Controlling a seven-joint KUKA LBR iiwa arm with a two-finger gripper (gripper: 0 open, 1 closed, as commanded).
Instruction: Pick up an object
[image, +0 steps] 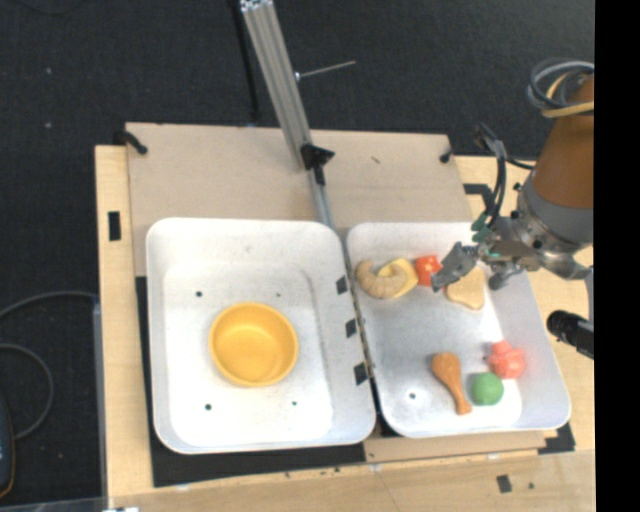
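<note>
Gripper (478, 268) hangs low in the right bin (400, 395) — fingers spread — just above a tan heart-shaped piece (467, 292), between the small red block (428, 268) and the bin's right wall.

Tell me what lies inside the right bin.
The right bin holds a tan curled piece, a small orange-red block, a beige piece, a drumstick-shaped toy, a green ball and a pink-red lump. The gripper covers the beige piece's upper edge.
</note>
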